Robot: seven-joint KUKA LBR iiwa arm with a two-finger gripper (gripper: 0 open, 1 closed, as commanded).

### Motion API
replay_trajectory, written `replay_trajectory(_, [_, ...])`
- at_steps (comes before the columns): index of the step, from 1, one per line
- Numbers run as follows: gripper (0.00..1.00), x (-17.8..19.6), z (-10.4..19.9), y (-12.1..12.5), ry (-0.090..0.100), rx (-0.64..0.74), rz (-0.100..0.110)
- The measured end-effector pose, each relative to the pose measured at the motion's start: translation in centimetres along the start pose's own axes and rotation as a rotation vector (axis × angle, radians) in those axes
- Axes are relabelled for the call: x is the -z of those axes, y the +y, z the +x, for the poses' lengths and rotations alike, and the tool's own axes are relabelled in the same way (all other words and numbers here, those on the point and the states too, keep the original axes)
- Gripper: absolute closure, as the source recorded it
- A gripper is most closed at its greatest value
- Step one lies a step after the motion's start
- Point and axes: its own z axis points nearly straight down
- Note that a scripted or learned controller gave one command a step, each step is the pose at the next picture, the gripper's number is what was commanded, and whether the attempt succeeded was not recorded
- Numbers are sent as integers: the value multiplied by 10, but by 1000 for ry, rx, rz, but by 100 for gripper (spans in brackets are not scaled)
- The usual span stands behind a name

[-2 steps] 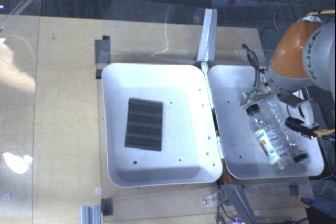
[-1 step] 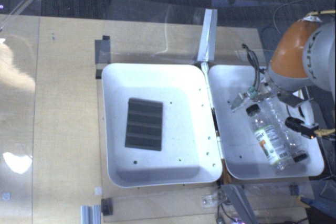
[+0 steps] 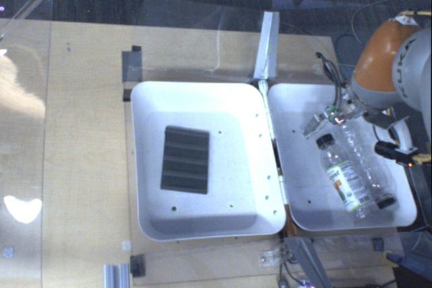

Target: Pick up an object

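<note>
A clear plastic bottle (image 3: 347, 175) with a black cap and a printed label lies on its side in the right bin (image 3: 300, 179). Its cap points to the upper left. My gripper (image 3: 322, 122) hangs low over the upper part of that bin, just above and left of the bottle's cap end. Nothing shows as held in it. A dark ribbed rectangular block (image 3: 185, 159) lies flat in the left bin (image 3: 236, 104).
The grey arm with its orange band (image 3: 378, 64) reaches in over the right bin's far right corner. A small black piece (image 3: 386, 201) lies by the bottle's lower end. A metal divider post (image 3: 266, 44) stands behind the two bins.
</note>
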Motion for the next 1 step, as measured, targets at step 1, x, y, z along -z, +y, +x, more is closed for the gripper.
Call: replay_trajectory(1, [0, 1, -1, -22, -1, 128, -6])
